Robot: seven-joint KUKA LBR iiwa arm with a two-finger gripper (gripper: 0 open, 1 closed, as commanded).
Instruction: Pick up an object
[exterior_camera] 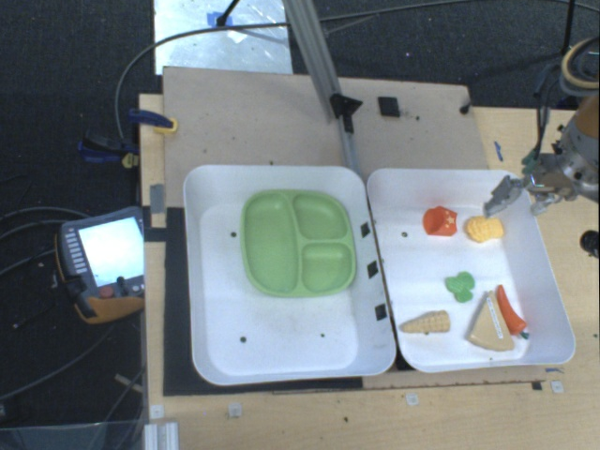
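Observation:
The right bin holds several toy foods: a red pepper piece, a yellow corn piece, a green broccoli piece, a waffle cone, a tan sandwich wedge and a red-orange carrot. My gripper hangs at the bin's upper right, just above and right of the corn. Its fingers stand spread apart with nothing between them.
A green divided plate lies in the left bin. A grey pole slants down to the bins' back edge. A teach pendant and cables lie off the bench at the left.

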